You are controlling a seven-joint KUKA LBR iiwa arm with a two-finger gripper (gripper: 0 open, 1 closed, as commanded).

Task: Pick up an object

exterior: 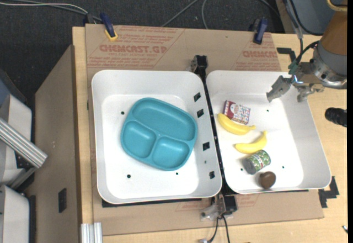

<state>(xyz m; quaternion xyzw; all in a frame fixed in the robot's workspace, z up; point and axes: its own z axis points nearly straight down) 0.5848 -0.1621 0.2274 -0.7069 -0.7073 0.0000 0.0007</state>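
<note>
We have yet to pick anything: our gripper (pixel 289 88) hangs released above the right bin (pixel 309 142), with the bananas (pixel 242 132), carton (pixel 236 111) and can (pixel 257 160) lying below-left.

In the right bin (pixel 309 142), the floor at three o'clock is free; two bananas (pixel 242 132), a can (pixel 257 160) and a carton (pixel 236 111) crowd nine o'clock.

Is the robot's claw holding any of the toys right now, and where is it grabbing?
No. The two-finger gripper hangs open over the right white bin's top corner with nothing between its fingers. The two yellow bananas lie untouched below.
</note>
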